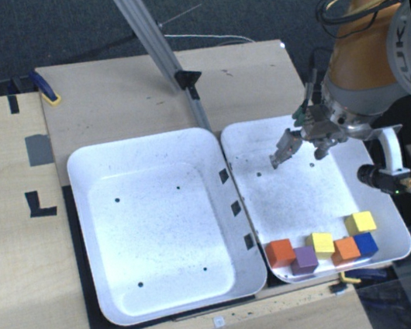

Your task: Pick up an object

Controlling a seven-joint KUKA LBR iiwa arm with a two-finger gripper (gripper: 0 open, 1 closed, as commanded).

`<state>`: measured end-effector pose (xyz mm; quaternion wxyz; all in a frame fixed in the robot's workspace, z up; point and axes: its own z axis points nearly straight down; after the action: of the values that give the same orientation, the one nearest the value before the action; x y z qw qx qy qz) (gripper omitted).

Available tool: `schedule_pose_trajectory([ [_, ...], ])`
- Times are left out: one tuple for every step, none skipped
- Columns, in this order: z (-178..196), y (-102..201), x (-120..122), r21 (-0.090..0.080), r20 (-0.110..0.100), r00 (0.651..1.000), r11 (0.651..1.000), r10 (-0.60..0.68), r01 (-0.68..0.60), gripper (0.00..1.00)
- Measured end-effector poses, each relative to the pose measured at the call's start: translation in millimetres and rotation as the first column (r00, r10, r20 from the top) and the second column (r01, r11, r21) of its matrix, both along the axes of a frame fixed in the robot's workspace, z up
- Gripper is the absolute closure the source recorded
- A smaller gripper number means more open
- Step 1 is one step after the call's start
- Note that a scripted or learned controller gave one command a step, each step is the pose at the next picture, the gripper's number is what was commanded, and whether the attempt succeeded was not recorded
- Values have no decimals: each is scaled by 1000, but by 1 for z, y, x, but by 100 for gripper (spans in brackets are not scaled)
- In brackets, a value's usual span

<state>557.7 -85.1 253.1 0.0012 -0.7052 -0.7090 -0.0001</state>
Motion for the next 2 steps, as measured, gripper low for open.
schedule_pose_trajectory([
  [-1, -3, 0, -1, 0, 1000, 1000, -4, 4, 0],
  [-1, -3, 0, -1, 0, 1000, 1000, -4, 4, 0],
])
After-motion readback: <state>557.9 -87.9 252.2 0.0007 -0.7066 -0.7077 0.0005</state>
